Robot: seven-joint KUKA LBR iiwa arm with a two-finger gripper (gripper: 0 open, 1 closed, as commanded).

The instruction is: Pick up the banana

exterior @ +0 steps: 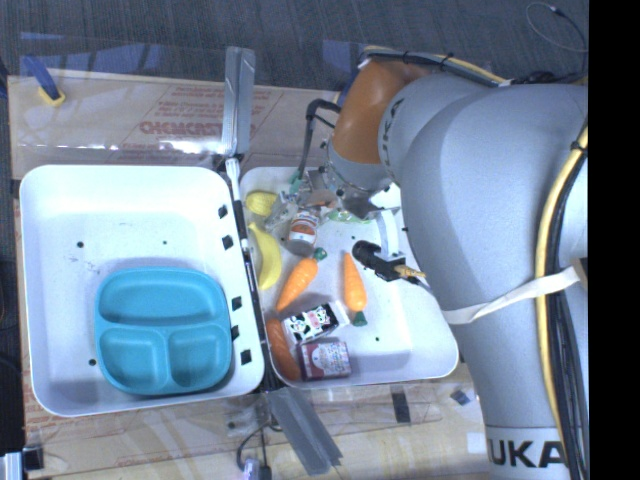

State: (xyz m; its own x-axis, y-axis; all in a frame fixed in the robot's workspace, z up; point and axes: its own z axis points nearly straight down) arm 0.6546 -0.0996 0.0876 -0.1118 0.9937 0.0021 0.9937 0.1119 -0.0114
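Observation:
The yellow banana [266,255] lies along the left wall of the right bin [425,343], curving toward the front. My gripper [305,201] hangs low over the back of that bin, under the orange wrist band. It is to the right of and behind the banana, apart from it. A small brown-topped jar [303,231] sits just below the gripper. Nothing shows between gripper and banana.
A round yellow fruit [260,204] lies behind the banana. Two carrots [297,282] [353,281], a milk carton [314,323], a dark red can [326,359] and an orange sausage-like piece [279,348] crowd the right bin. A blue divided tray [160,330] rests in the left bin [60,198].

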